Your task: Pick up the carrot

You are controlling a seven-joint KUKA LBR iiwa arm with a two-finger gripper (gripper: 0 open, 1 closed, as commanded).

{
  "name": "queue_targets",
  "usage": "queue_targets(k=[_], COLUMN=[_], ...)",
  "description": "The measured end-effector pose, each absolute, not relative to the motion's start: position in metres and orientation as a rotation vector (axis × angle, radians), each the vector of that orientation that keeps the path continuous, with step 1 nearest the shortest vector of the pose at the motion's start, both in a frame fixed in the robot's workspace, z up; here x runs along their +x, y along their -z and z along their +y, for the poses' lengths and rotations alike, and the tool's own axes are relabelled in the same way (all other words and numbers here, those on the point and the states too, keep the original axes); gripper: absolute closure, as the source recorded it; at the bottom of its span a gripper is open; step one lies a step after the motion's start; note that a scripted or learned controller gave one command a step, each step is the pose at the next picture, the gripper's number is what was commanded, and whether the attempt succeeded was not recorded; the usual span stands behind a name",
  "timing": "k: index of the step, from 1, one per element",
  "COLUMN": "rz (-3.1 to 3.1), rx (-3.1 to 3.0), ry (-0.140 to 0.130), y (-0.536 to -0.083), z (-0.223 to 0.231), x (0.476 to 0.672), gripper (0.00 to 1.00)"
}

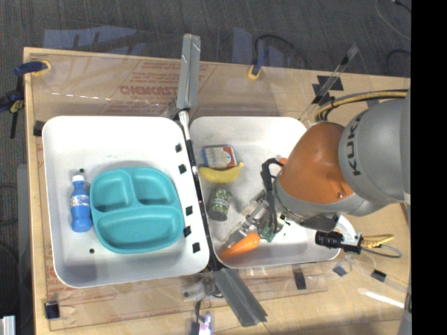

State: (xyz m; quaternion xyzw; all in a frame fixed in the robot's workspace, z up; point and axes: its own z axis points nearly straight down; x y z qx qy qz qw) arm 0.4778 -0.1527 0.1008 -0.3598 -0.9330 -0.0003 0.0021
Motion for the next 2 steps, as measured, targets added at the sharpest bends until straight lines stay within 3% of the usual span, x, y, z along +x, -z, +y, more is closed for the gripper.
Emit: queue_targets(k=[1,2], rz=[-2.93,-2.93], rx=[-1.122,-1.121], ry=[0.001,0.001], y=[-0.1106,-0.1106], z=[-0.1524,-0.1523], x=[0.4789,0.4789], gripper=[1.0,0.0])
